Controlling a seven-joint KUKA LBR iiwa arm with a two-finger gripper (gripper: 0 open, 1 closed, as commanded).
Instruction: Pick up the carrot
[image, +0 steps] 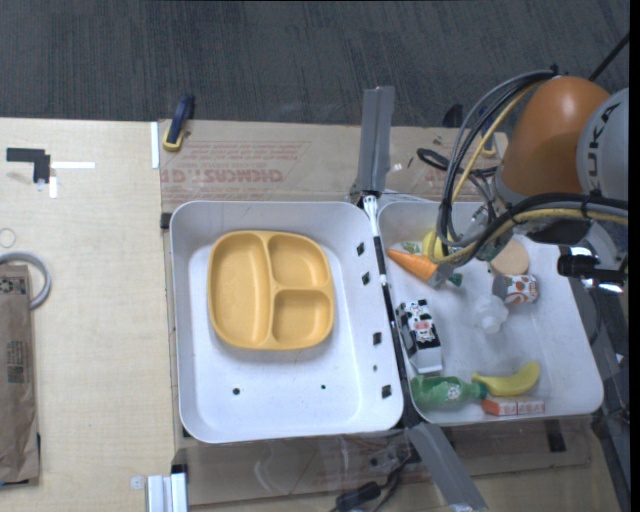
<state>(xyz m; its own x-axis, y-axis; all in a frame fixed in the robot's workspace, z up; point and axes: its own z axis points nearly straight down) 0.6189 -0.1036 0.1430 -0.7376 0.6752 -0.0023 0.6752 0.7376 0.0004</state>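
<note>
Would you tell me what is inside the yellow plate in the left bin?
The yellow plate shows three bare compartments, nothing in them. It lies flat on the left bin, so the bin floor under it is covered.

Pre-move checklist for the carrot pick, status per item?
1. Carrot visible in the right bin: ok.
2. Gripper near the carrot's green end: ok.
3. Carrot between the fingers: cannot tell, cables hide them.
4. Space around the carrot: not ok, a yellow item lies just behind it.
5. Milk carton apart from the carrot: ok.
6. Yellow plate in the left bin, out of the path: ok.
</note>
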